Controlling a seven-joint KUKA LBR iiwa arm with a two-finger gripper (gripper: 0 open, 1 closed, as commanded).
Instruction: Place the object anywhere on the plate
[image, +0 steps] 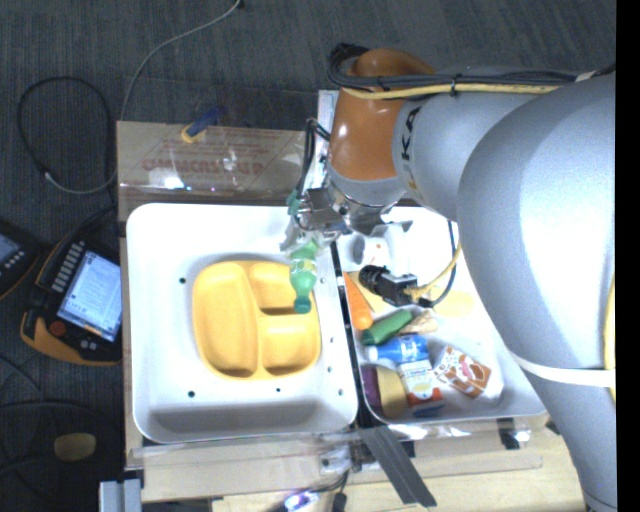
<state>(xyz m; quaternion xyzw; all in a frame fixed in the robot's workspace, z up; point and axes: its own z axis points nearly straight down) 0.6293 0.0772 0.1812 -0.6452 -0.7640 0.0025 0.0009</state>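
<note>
Green plastic, slim and bottle-like, makes up the object (301, 284): a paler neck above, a darker rounded bulb at its near end. It hangs upright from the jaws (303, 243), its pale upper end pinched between them and its bulb just over the far right compartment of the yellow plate (240, 330). That plate, with 3 compartments, lies in the left bin (160, 400). The right bin (500, 405) holds a green pepper (390, 325), a blue-labelled bottle (400, 352) and a carton (465, 372).

The plate (250, 325) lies open; the right bin (500, 395) is crowded.
</note>
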